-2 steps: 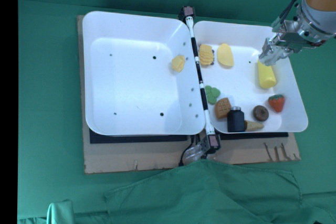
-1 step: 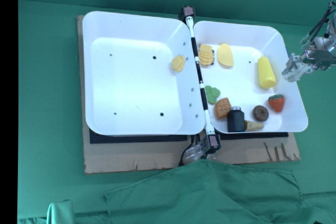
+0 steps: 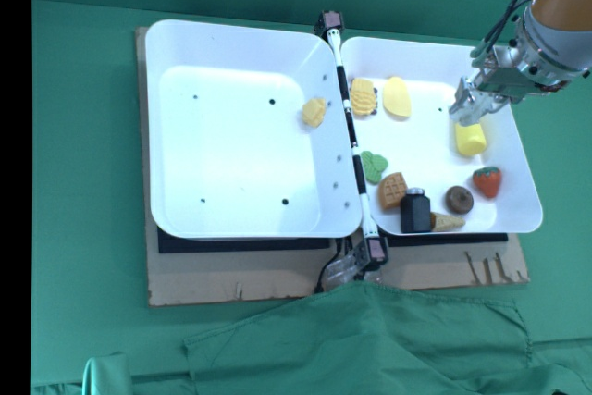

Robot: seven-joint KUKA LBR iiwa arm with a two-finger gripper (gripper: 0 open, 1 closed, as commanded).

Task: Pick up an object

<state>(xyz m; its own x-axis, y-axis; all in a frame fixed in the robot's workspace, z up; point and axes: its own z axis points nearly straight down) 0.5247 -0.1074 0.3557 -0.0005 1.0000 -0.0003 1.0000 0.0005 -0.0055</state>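
At the frame's right, the tool (image 3: 470, 109) hangs over the right bin (image 3: 518, 199), just above a yellow block (image 3: 470, 140); whether it grips anything cannot be told. A small yellow piece (image 3: 314, 112) lies in the left bin (image 3: 185, 51).

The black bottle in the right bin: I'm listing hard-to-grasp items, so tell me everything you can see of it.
The small black bottle with a grey cap looks like smooth, matte plastic, with a squarish body and a narrower cap pointing toward the bin's far side. It sits near the front wall of the right white bin. The waffle-like brown square toy sits close at its left and the tan cone-shaped piece meets its right side. Whether it stands or lies is unclear.
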